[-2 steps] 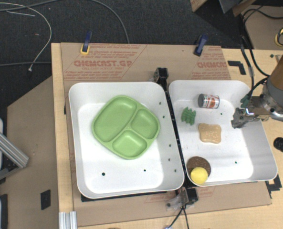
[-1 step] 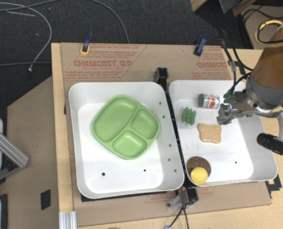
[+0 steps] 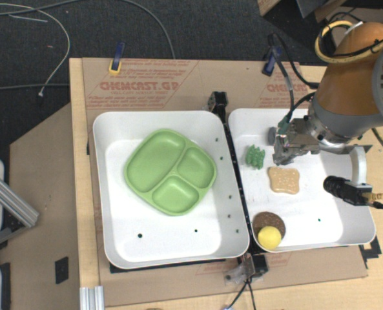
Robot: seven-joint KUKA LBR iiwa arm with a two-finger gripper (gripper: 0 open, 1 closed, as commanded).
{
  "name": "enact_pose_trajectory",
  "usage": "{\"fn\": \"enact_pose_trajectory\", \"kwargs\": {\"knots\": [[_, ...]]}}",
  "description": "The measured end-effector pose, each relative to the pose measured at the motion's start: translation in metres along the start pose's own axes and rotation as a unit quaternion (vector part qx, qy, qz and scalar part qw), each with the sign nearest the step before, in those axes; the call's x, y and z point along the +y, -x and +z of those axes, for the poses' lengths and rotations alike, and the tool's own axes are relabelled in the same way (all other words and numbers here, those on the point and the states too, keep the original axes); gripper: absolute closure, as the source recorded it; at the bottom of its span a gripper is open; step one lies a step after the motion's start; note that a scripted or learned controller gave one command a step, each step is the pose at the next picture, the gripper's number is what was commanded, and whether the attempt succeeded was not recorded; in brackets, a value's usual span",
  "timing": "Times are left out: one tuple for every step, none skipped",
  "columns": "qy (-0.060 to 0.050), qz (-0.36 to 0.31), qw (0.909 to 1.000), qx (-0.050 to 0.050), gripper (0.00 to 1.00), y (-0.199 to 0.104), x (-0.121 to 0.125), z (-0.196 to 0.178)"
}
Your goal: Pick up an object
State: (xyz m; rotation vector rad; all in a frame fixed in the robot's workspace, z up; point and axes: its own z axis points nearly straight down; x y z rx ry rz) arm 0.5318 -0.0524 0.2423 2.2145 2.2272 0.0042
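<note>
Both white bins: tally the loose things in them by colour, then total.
Green: 2, the divided green plastic plate and small green knobbly toy
Tan: 1, flat tan toast-shaped piece
Brown: 1, round brown disc
Yellow: 1, small yellow ball
Total: 5

The bench [image 3: 81, 173] is topped by a brown cardboard sheet with red print, set on dark carpet. Two white bins sit side by side on it, touching at a black clamp [image 3: 217, 100] at the far edge. The left bin [image 3: 107, 192] holds a green divided plate [image 3: 170, 171]. The right bin [image 3: 346, 228] sits by the right edge. Two blue clips [image 3: 117, 55] grip the sheet's far edge.
</note>
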Motion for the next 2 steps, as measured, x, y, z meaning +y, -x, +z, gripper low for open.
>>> {"fn": "enact_pose_trajectory", "kwargs": {"knots": [[-0.001, 0.000, 1.0000, 0.000, 1.00, -0.055, 0.011, 0.007], [-0.003, -0.001, 1.0000, 0.001, 1.00, -0.118, 0.009, 0.014]]}}
